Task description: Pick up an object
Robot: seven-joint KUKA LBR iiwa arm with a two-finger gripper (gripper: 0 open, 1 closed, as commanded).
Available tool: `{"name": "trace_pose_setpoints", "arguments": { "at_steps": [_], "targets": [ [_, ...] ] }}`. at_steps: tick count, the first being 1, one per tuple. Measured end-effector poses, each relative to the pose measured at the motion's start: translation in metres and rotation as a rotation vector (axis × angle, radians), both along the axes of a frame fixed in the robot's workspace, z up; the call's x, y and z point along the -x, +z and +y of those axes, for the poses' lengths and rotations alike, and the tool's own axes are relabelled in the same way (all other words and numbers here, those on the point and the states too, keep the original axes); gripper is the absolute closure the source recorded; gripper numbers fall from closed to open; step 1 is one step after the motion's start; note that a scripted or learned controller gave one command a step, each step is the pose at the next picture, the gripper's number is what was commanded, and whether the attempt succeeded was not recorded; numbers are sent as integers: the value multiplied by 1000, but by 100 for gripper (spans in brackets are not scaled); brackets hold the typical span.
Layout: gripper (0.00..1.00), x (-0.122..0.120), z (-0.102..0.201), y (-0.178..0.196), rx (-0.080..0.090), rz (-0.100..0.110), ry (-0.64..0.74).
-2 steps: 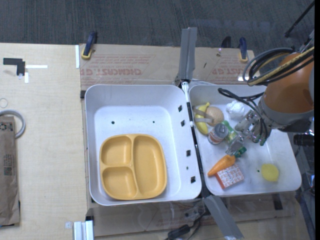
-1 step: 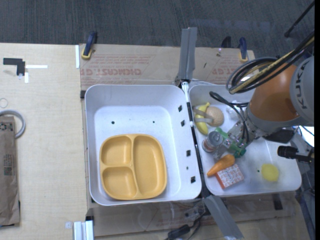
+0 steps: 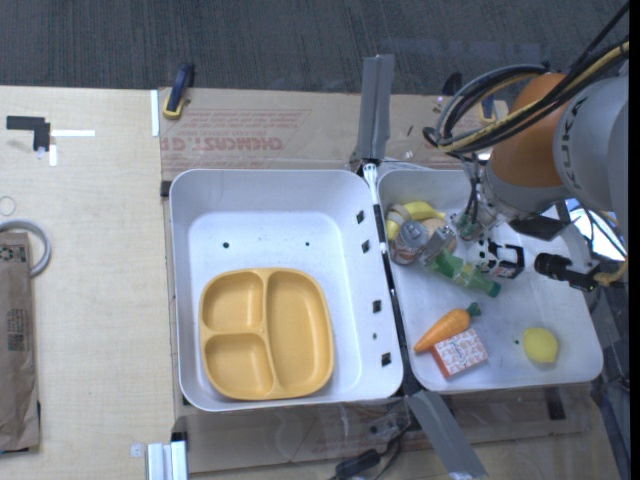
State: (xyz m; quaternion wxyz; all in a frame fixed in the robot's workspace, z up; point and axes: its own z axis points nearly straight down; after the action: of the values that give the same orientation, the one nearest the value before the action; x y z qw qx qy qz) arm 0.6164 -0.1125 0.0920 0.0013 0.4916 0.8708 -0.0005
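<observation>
My pincer low in the right bin, grip state unclear, glossy green bottle at its six o'clock, tapered orange carrot, round yellow lemon, smooth three-compartment yellow plate

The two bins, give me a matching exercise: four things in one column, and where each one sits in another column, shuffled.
Things:
1. yellow divided plate
2. carrot
3. lemon
4. banana

Places:
A. right bin, far end
B. left bin
C. right bin, near right corner
D. right bin, near end, beside the red-and-white box

Pairs: 1-B, 2-D, 3-C, 4-A
</observation>
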Motion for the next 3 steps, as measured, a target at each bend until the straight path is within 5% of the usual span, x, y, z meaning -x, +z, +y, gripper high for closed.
{"name": "trace_pose_setpoints", "arguments": {
  "at_steps": [1,2,3],
  "targets": [
    [100,-1,-1,10,2,-4,1],
    [0,-1,-1,10,2,-3,1],
    [0,6,-43,0,0,0,32]
  ]
}}
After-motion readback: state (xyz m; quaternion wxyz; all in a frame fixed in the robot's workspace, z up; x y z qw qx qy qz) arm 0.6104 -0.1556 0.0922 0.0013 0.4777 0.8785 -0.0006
